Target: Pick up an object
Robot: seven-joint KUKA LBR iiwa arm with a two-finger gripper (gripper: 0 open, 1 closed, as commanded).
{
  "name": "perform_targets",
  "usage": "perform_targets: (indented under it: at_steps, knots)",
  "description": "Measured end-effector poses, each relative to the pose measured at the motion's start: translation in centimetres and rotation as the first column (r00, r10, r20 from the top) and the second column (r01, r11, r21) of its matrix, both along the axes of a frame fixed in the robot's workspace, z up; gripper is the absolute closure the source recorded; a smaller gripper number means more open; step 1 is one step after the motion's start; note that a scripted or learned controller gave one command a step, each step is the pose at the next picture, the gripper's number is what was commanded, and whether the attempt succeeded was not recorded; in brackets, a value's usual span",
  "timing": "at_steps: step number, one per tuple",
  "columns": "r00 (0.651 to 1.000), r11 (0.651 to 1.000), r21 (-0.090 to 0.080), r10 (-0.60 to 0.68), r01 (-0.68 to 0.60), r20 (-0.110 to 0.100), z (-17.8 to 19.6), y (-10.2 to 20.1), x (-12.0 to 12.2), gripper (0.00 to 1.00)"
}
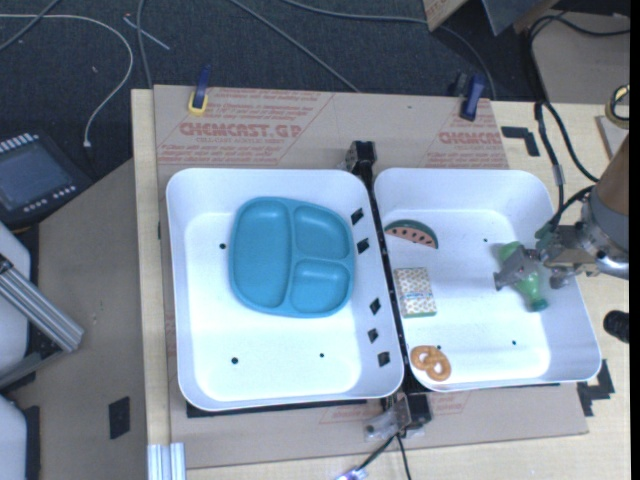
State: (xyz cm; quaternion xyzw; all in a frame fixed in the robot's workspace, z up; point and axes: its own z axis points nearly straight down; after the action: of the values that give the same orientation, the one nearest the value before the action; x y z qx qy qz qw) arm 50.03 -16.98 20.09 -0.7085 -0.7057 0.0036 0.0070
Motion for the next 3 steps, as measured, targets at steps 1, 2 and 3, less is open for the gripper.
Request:
perform_targets:
  at_steps: [1,2,3]
  knots:
    - [1.0,1.0,-0.003,0.004,-0.004,0.014,0.7,0.0,0.3,0.0]
    - [1.0,1.0,-0.001,0.004,-0.004,0.007,-5.5,0.2,-0.4,0.0]
    - [1.0,1.0,-0.001,0.003,-0.003,0.009,-11.4,-0.3,-1.1,0.0]
